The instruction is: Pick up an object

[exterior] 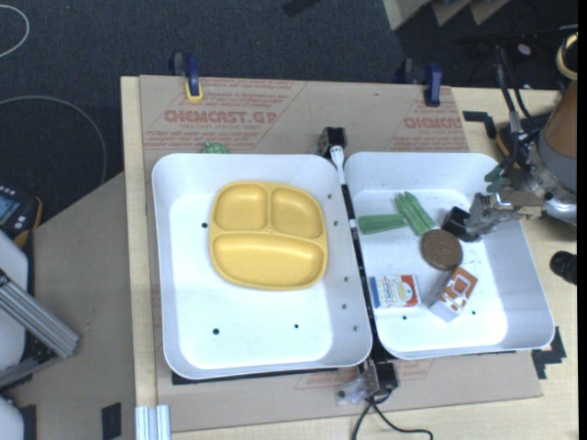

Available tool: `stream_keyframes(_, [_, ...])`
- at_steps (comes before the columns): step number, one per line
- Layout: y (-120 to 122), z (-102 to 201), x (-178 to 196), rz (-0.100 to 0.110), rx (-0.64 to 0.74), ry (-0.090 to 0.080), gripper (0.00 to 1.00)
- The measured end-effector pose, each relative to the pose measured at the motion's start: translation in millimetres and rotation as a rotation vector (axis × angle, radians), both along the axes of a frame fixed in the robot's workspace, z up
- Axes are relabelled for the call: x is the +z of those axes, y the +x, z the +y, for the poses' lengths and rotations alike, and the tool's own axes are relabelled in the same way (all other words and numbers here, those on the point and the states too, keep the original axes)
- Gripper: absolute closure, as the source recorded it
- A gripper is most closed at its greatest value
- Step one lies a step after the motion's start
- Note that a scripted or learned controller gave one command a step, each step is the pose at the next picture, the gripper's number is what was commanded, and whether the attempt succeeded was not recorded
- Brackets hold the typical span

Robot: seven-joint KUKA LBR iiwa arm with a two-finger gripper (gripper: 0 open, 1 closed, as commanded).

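Nearest the camera, along the front of the right bin, lie two small cartons: a white card packet with red and blue print and, just to its right, a tilted brown-and-white carton. Behind them, near the bin's middle, rests a brown disc. Further back lie two green pieces: a flat green strip pointing left, and a ribbed green piece set at a slant, the two touching or nearly touching at their inner ends.

Gripper, entering from the right edge of the bin, sits low over the back right area, its dark tip just beside the upper right rim of the brown disc. Whether the jaws are apart or together cannot be told from this angle, and nothing is seen between them.

Left bin holds a yellow divided plate with three compartments, placed toward the back. Both bins rest side by side on a brown board printed with red lettering and fixed by blue clamps at the rear edge.
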State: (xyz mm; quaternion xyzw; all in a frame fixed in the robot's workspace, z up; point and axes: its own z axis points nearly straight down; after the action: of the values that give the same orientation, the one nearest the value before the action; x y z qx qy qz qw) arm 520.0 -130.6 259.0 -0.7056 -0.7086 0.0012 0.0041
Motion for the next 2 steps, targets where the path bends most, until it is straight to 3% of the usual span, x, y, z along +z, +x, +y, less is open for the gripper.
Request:
stream_keyframes(1, [39,-25,-80,-0.003,-0.005,-0.003,1.00])
stream_keyframes(2, [40,-9,-24,-0.014,-0.002,-0.006,1.00])
